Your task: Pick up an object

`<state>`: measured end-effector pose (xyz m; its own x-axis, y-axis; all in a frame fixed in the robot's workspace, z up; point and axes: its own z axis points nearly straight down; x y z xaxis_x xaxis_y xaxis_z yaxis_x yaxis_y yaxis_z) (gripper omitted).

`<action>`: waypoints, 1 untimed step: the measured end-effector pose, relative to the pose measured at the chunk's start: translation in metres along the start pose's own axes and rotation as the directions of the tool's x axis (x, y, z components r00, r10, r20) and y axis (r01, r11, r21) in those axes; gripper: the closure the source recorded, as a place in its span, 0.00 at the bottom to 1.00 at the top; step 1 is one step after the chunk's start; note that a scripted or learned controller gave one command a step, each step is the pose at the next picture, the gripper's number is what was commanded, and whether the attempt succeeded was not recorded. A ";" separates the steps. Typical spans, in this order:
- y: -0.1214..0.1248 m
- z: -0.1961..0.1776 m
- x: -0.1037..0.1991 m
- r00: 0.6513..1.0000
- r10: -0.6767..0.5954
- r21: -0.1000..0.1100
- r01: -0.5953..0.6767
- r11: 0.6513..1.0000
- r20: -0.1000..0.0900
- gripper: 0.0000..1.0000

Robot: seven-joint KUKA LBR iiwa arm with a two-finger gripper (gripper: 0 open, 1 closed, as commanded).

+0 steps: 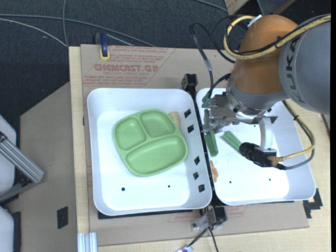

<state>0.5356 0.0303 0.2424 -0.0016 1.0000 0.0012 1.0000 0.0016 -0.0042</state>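
My gripper (213,124) hangs low over the left side of the right bin (294,188), under the orange wrist band. Directly below it a green stick-shaped object (211,144) lies along the bin's left wall, its upper end hidden by the gripper. A second, shorter green piece (231,139) lies just to the right of it. Whether the gripper touches the green stick cannot be made out. In the left bin (105,182) a green divided plate (151,142) lies flat near the middle.
A small orange object (212,169) lies near the right bin's left wall, below the green stick. A tan piece (175,119) peeks out behind the plate's upper right edge. A black cable plug (257,154) hangs over the right bin.
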 end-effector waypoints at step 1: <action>-0.031 0.014 0.045 1.000 -0.002 0.002 0.002 1.000 -0.001 1.00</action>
